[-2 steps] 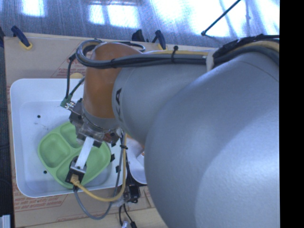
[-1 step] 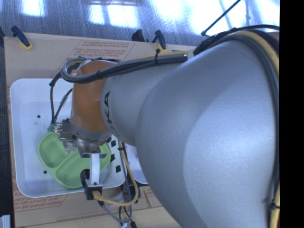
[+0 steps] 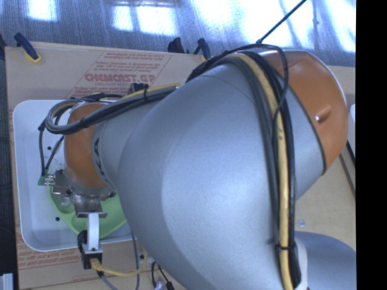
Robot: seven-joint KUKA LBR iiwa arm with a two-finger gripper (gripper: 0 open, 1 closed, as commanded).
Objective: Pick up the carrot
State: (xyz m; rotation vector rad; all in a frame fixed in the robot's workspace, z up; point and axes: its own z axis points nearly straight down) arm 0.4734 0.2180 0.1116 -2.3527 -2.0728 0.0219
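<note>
Right now my feed is mostly arm [image 3: 230, 180]: the big grey link sweeps across from the right and covers the middle of the table, with black and yellow cables [image 3: 279, 162] strapped along it. Its orange band [image 3: 81, 147] sits over the left white bin [image 3: 27, 162], and the wrist points down into that bin's near half. Below the wrist I can make out a pale green object [image 3: 109, 219] lying on the bin floor, partly covered by the hardware. The end effector [image 3: 84, 207] is buried under the wrist from this angle, so I cannot tell how it is set or whether anything is in it. I cannot pick out the carrot; if it lies in that bin, the arm hides it. Behind the bin a brown cardboard sheet [image 3: 121, 71] with red printing lies flat on the table.
</note>
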